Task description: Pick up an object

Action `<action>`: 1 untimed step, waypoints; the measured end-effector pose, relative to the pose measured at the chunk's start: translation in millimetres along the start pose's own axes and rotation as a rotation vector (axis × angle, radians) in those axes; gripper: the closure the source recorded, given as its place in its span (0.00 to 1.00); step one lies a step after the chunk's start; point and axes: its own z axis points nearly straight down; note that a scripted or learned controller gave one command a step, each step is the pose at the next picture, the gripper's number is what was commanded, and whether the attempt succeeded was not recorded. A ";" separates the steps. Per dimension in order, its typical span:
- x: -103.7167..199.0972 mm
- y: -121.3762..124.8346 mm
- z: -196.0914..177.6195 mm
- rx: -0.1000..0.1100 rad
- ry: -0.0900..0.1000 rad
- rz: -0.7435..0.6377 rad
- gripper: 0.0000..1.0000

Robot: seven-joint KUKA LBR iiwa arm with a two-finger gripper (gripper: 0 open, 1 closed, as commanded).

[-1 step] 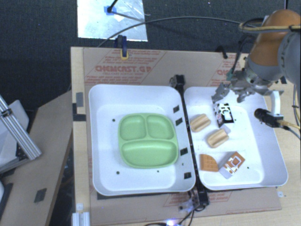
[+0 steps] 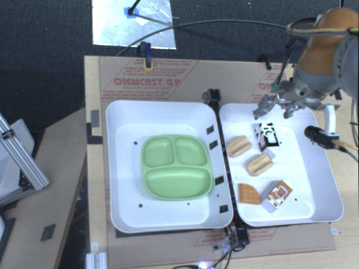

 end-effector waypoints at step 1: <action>-0.8 9.3 55.8 0.003 0.000 -0.003 0.00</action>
